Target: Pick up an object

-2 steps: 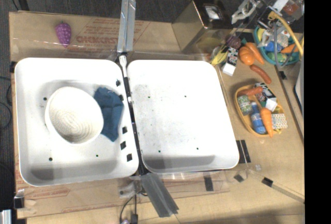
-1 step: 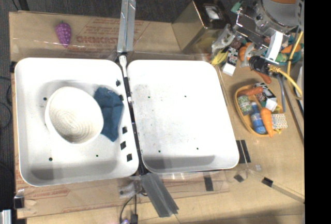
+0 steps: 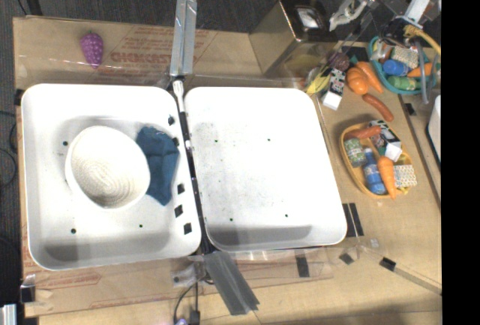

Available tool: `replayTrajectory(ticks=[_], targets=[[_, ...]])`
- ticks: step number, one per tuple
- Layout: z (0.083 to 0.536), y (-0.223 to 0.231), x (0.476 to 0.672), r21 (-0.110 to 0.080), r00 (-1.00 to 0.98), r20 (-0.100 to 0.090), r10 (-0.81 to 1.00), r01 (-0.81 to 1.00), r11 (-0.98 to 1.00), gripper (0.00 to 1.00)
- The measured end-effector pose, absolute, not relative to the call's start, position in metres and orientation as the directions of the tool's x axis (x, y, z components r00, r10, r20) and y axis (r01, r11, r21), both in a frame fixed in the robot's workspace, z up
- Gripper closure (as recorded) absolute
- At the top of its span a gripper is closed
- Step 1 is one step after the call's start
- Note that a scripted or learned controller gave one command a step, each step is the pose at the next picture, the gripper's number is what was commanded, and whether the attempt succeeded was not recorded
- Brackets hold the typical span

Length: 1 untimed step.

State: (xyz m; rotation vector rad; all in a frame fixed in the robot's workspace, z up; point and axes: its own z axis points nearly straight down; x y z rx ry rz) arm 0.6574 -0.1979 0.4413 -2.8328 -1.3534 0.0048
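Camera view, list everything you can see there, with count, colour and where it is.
White bins: two, side by side on the bench.
Woven hat: one, cream, left bin.
Cloth: one, dark blue, left bin, touching the hat's right side.
Grape toy: one, purple, on the bench above the left bin.
Small baskets of toy food: two, mixed colours, right of the right bin.
Gripper: one, grey, top right, above the bench.

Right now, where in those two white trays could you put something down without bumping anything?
The right bin has bare floor from wall to wall. In the left bin, the white woven hat and blue cloth crowd the middle; free strips run along its near wall and left edge.
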Motion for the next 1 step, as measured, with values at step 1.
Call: replayTrajectory(ticks=[1], targets=[[0.371, -0.199, 0.6505, -0.006, 0.486, -0.002, 0.874, 0.874, -0.486, 0.0]])
